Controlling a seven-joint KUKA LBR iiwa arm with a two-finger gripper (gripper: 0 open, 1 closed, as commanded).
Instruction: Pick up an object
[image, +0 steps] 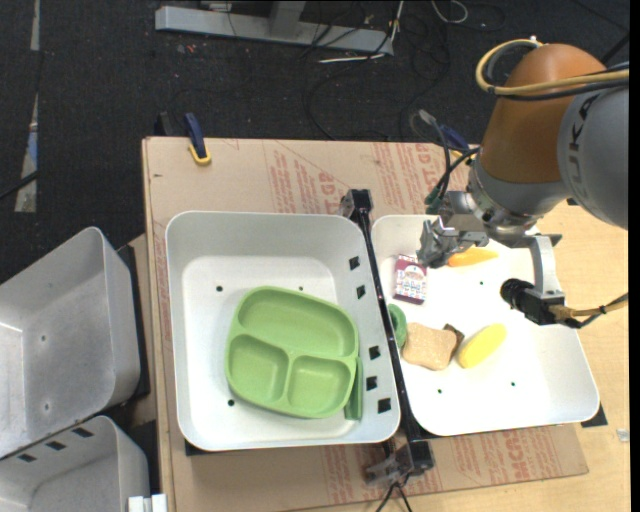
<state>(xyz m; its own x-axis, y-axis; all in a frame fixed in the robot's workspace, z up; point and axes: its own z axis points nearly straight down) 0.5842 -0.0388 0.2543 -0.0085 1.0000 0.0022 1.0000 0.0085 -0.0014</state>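
Note:
My gripper (436, 247) hangs over the back of the right bin (520, 400), just right of a small pink-and-white packet (410, 280). An orange carrot-like piece (470, 258) lies right beside the gripper, partly hidden by it. Nearer the front lie a tan bread slice (431, 347) and a yellow lemon-shaped object (481, 345). A bit of green (397, 325) peeks out at the bin's left wall. Nothing shows between the fingers.
The left bin (200, 250) holds a green divided plate (292, 352). A black divider (372, 290) runs between the bins. Black cabling and a connector (530, 300) trail over the right bin. Grey empty tubs (60, 330) stand off the bench at the left.

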